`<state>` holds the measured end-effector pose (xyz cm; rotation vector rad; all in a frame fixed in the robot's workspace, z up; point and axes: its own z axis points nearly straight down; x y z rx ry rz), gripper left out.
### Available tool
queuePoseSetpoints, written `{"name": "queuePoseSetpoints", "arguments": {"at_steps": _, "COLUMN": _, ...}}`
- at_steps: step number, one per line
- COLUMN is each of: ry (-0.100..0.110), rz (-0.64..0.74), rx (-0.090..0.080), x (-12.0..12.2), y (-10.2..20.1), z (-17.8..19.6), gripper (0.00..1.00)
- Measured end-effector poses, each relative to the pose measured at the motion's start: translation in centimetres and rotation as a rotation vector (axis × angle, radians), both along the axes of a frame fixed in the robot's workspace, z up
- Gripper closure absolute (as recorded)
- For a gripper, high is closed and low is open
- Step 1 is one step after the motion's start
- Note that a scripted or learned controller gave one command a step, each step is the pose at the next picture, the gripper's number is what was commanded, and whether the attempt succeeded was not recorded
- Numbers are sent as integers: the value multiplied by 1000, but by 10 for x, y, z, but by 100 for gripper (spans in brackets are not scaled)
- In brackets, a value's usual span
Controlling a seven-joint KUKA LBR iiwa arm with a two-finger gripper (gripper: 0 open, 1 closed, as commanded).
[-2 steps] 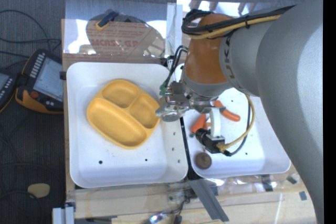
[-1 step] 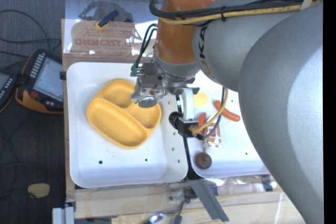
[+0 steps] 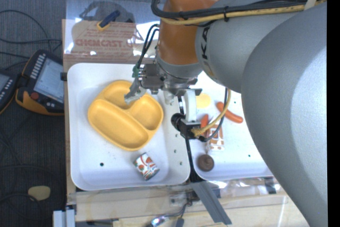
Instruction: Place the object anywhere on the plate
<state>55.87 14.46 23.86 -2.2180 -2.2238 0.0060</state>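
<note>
White left bin (image 3: 79, 167) holds yellow plate (image 3: 125, 114) and can (image 3: 145, 165).

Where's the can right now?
The can lies in the left bin, near its front edge, just below the yellow plate.

One fixed cam above the bench (image 3: 133, 196), looking down at a slant on both white bins (image 3: 79, 130); arm (image 3: 255, 45) enters from frame right, close to lens, blocking much of right bin.
</note>
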Motion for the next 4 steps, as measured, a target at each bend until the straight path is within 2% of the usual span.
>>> {"name": "queuePoseSetpoints", "arguments": {"at_steps": 1, "ry": 3, "rz": 3, "rx": -1, "x": 0, "y": 1, "z": 8, "gripper": 100}}
{"name": "queuePoseSetpoints", "arguments": {"at_steps": 2, "ry": 3, "rz": 2, "rx": -2, "x": 0, "y": 1, "z": 8, "gripper": 0}}
{"name": "queuePoseSetpoints", "arguments": {"at_steps": 3, "ry": -3, "rz": -3, "rx": -2, "x": -67, "y": 33, "z": 128, "gripper": 0}}
{"name": "queuePoseSetpoints", "arguments": {"at_steps": 4, "ry": 0, "rz": -1, "rx": -2, "x": -75, "y": 70, "z": 80, "gripper": 0}}
